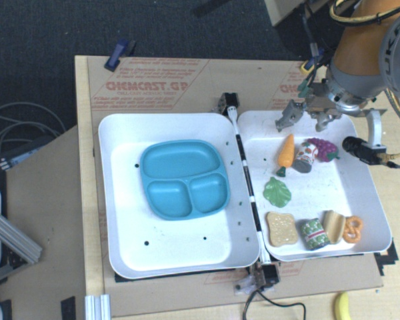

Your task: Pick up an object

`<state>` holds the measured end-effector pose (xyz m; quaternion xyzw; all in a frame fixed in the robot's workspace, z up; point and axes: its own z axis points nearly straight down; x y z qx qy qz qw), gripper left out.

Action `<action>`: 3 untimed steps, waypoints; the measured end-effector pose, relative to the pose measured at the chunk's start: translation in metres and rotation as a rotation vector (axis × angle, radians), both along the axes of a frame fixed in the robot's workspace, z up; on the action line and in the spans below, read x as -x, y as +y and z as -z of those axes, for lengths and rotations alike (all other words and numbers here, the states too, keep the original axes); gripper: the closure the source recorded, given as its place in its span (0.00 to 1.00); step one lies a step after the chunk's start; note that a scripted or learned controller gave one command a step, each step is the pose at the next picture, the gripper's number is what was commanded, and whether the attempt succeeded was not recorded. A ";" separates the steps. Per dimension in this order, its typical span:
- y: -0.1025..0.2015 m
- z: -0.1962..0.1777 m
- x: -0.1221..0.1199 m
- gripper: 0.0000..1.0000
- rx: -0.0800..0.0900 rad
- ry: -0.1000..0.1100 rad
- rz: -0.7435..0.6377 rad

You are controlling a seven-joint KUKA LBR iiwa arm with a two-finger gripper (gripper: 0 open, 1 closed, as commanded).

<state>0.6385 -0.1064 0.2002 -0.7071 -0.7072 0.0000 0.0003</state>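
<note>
The tool (pixel 308 115) hangs over the far end of the right bin (pixel 367 199), its two fingers spread apart and clamped on nothing. Just below it lie a smooth toy carrot (pixel 287 151), a small can (pixel 305 157) and a knobbly bunch of purple grapes (pixel 325 149), crowded nearly touching, so a descent could wedge a finger between them or knock one aside. The carrot's tapered, slick shape may squirt free as the fingers come together. Nearer lie a flat green leaf (pixel 277 192), a toast slice (pixel 281 229) and a pretzel (pixel 352 229); the left bin (pixel 120 179) carries a blue divided plate (pixel 185 179).
</note>
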 end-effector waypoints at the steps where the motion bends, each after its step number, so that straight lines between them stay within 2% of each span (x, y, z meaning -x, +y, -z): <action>1: -0.022 0.116 -0.011 0.00 0.001 0.001 0.001; 2: -0.022 0.105 -0.012 1.00 0.001 -0.003 0.001; 3: 0.044 0.015 0.062 1.00 -0.001 -0.001 -0.001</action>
